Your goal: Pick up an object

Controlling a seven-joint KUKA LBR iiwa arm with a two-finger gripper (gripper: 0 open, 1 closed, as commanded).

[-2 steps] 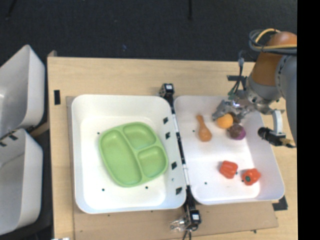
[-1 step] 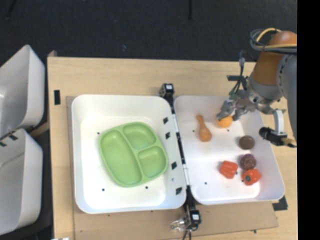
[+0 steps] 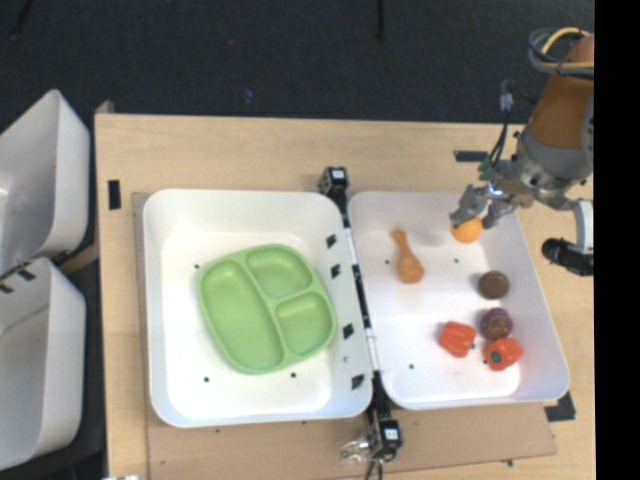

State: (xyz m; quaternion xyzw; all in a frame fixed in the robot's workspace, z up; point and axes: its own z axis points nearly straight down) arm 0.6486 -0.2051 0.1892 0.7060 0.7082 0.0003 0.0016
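The small orange ball (image 3: 466,231) at the upper right sits between the closed-in fingers of the gripper (image 3: 476,214), so a straight, slow lift seems best; elsewhere lie one drumstick (image 3: 405,258), two brown balls (image 3: 492,285), two red peppers (image 3: 456,338), one green plate (image 3: 266,308), two bins (image 3: 400,393).

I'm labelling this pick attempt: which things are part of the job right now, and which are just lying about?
In the job: gripper; small orange ball at its fingertips, in the right bin.

Lying about: orange pear-shaped piece; brown ball; dark red piece; two red peppers; green divided plate.
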